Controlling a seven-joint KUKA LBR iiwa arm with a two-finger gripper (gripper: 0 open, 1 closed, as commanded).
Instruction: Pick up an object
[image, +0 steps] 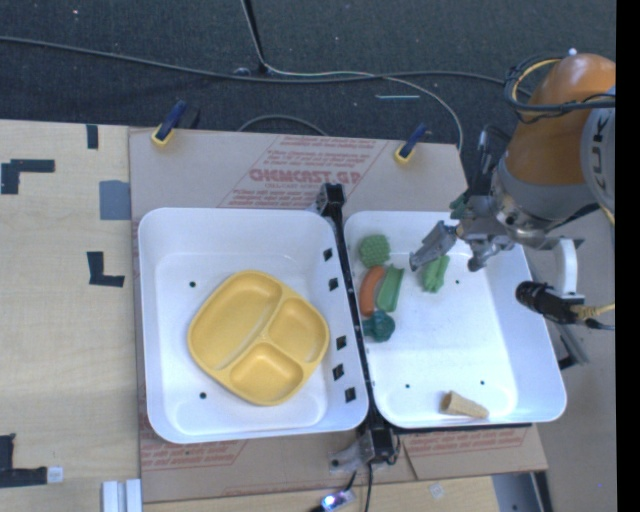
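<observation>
Nearest, a tan wedge (464, 405) lies at the right bin's (520, 345) near edge, while farther in, the pincer (455, 249) hangs with fingers spread apart beside a green piece (434, 273), right of broccoli (375, 249), carrot (370, 288) and a teal toy (379, 326).

Glossy yellow plastic tray (258, 337) (smooth, three-sectioned) in a matt white plastic bin (160, 330); brown cardboard sheet (290, 175) beneath
</observation>
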